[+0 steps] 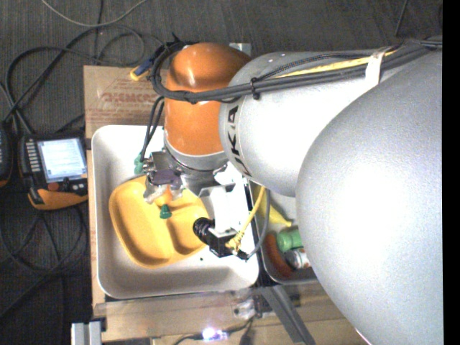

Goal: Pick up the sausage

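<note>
Arm lowered into the left bin (104, 192), tool (164, 192) above the yellow dish (144, 228); its state cannot be told; sausage not identifiable, pickup unconfirmed

the big grey arm (345, 164) comes in from the right and takes up most of the near side, its broad rounded link closest to the camera. past it sits the orange band (198, 95), pointing down toward the left bin. black cables run along the top of the arm and loop around the orange part. below the band the wrist narrows to the end effector (164, 185) (its fingers hidden from up here).
</note>
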Motion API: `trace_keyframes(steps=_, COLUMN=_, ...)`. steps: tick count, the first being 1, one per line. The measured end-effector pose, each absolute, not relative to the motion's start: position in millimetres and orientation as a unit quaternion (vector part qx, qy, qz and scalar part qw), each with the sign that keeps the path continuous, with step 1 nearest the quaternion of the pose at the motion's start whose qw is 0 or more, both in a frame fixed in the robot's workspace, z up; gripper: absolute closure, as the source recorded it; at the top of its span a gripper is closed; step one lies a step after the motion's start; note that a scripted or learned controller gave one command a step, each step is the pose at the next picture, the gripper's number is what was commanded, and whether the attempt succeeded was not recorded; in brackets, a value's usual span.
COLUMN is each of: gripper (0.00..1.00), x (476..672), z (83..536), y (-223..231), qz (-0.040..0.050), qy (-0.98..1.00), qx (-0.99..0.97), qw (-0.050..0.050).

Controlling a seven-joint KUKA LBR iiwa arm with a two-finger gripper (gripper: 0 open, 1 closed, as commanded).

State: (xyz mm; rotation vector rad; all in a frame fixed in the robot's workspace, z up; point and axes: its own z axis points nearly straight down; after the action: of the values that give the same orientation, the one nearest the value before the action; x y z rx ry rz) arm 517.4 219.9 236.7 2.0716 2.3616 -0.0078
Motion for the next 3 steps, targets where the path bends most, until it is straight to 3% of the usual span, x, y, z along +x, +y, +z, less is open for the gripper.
trace_keyframes(steps=1, gripper=1.0, x=569.2, z=222.5, y=224.6, qz=-0.0029, qy=0.775, qx=0.632, qw=0.001)
trace_keyframes(steps=2, gripper=1.0, x=568.4, z=211.4, y=221.0, qz=-0.0028, qy=0.813, qx=0.582, qw=0.0)
trace_keyframes(steps=3, gripper=1.0, x=518.8, z=196.1, y=224.3, qz=-0.0015, qy=0.899, qx=0.439, qw=-0.001)
